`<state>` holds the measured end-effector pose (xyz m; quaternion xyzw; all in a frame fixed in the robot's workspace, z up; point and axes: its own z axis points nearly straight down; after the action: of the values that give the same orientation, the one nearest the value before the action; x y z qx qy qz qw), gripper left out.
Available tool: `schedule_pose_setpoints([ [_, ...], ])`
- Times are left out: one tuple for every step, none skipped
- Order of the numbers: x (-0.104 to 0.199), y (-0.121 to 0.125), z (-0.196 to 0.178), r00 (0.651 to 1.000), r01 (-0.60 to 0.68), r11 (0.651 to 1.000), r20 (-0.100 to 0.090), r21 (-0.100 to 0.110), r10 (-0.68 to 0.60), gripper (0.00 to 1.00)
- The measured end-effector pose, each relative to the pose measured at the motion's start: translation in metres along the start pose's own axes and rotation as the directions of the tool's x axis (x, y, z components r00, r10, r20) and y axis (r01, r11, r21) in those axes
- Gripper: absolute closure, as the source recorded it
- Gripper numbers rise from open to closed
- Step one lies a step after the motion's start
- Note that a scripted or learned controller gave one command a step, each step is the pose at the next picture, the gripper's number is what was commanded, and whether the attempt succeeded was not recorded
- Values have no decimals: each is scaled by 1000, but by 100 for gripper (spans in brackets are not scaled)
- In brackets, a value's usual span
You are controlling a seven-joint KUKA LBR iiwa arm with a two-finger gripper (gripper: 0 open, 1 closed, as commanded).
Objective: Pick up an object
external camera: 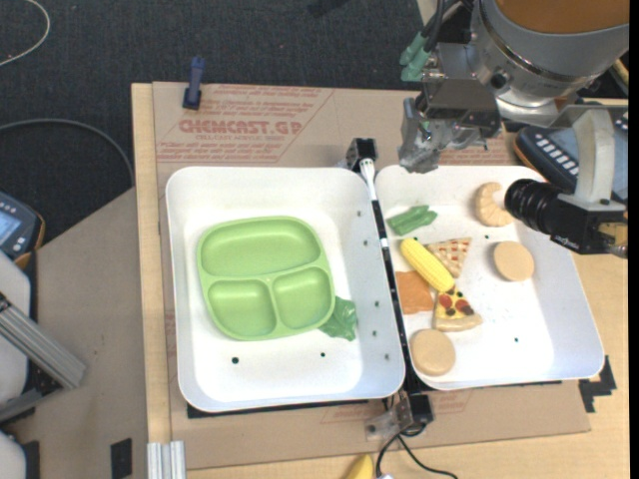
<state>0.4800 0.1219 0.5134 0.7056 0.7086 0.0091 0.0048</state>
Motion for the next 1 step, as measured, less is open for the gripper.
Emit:
schedule_pose_setpoints([
  [0,0,-1,1000,-2,1000,6,15,2,100],
])
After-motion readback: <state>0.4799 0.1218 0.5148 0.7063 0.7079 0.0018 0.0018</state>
